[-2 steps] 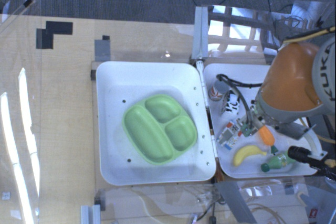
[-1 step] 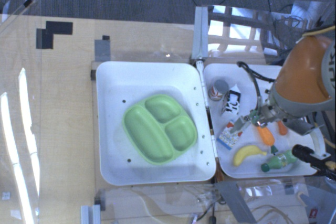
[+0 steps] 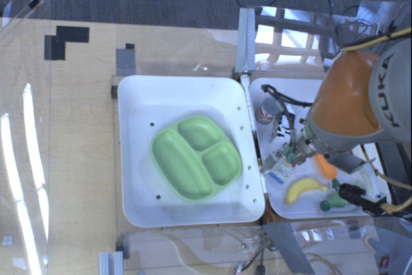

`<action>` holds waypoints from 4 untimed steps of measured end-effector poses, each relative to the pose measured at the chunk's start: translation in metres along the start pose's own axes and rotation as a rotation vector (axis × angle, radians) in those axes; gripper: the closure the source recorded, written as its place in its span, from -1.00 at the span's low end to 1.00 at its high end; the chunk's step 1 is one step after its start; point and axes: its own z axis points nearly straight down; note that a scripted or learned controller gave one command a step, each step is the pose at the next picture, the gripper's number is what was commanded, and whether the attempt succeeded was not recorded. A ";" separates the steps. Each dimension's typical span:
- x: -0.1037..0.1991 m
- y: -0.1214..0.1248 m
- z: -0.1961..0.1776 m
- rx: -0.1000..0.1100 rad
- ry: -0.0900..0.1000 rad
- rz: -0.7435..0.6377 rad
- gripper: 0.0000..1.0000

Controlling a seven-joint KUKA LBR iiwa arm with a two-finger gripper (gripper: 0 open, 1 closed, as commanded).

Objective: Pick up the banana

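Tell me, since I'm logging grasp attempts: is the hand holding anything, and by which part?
It cannot be told. The hand sits under the arm's wrist, its tips hidden among clutter. The banana lies free on the right bin's floor, apart from it.

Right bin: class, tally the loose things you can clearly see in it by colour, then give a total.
Yellow: 1, the banana
Orange: 1, a carrot-like piece
Green: 1, a small toy
Total: 3; other things under the arm are too hidden to count.
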 end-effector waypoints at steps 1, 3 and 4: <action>0.047 0.022 0.000 0.000 0.000 -0.012 -1.00; 0.037 0.017 0.000 0.000 0.001 -0.459 -1.00; -0.008 -0.003 -0.001 -0.002 -0.001 -0.662 -1.00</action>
